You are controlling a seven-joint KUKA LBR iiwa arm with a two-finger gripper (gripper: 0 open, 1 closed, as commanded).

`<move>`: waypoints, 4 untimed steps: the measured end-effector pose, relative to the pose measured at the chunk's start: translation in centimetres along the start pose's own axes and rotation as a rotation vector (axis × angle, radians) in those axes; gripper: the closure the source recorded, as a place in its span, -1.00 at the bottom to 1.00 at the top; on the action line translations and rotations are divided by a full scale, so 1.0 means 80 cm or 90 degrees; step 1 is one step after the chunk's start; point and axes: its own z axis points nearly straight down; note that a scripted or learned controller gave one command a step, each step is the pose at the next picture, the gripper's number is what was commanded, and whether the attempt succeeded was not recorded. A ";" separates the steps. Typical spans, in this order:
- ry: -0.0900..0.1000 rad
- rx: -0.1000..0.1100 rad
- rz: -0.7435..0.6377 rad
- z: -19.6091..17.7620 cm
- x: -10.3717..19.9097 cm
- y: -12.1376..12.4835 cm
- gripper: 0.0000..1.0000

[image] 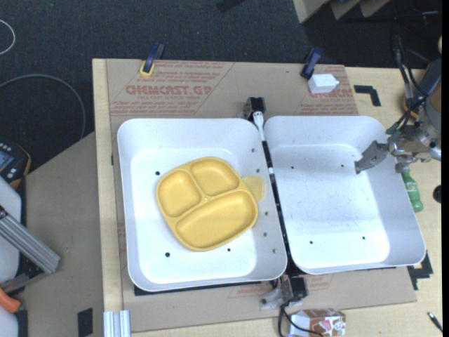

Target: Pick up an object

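Note:
A yellow three-compartment plate (207,203) lies flat in the left white bin (133,188), slightly tilted, with a small pale yellow piece (254,186) at its right edge. My gripper (390,161) hangs over the upper right part of the right white bin (337,255), far from the plate. It is open: one grey finger (369,158) points left and down over the bin floor, and nothing is between the fingers. A small green stick-like object (413,192) lies at the right bin's right rim, just below the gripper.
The bins sit on a brown board (210,83). A white block (323,83) and a blue clip (311,63) are at the board's back, and a yellow-blue clip (149,60) at the back left. Cables and a small packet (319,323) lie at the front edge.

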 end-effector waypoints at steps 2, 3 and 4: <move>-0.001 -0.013 -0.005 -0.335 0.125 -0.074 -1.00; -0.002 -0.005 -0.001 -0.338 0.121 -0.072 1.00; 0.001 0.009 0.000 -0.169 0.140 -0.083 1.00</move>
